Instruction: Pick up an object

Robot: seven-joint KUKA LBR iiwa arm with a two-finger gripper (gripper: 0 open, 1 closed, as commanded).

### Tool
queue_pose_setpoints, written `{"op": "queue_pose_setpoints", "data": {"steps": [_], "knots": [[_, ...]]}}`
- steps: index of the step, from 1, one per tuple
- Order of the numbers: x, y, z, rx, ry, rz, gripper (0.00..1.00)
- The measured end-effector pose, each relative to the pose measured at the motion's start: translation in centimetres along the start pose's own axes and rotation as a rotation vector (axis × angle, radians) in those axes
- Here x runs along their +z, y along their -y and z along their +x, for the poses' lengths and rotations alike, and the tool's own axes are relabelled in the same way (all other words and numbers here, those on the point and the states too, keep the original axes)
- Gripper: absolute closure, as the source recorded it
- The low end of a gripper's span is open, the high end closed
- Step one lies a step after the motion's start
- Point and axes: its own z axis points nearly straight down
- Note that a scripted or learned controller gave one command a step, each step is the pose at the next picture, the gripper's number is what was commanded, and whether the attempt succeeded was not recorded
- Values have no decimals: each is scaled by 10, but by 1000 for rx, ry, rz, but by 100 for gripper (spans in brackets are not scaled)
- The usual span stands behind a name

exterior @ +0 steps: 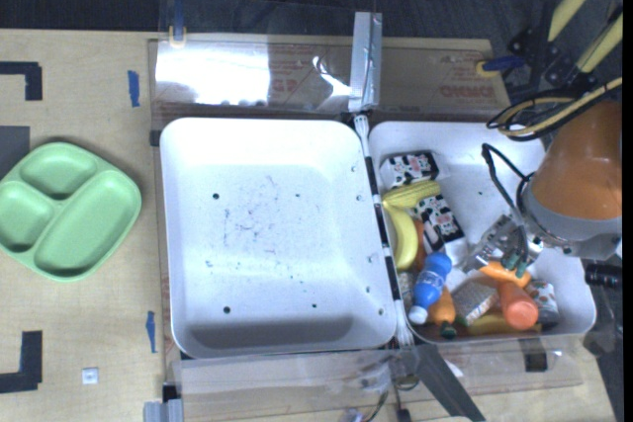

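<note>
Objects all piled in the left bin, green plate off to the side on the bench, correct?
No, the pile, banana included, sits in the right bin, as the camera view shows. The left bin isn't where it lies. The green plate does lie off to the side on the bench.

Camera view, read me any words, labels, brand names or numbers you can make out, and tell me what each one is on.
None can be read.
Red print on the brown board behind the bins: too blurred.
Black-and-white patterned packs in the right bin: no legible text.
Blue bottle label: too small.
Faint blue marks on the left bin floor: scribbles, not letters.
</note>
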Motion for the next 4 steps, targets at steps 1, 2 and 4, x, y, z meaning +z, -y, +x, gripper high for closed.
{"op": "queue_pose_setpoints", "data": {"steps": [1, 2, 4], "knots": [[-48, 3, 19, 392, -8, 10, 100], [-48, 3, 19, 392, -8, 10, 0], [-106, -76, 4, 318, -7, 9, 0]]}}
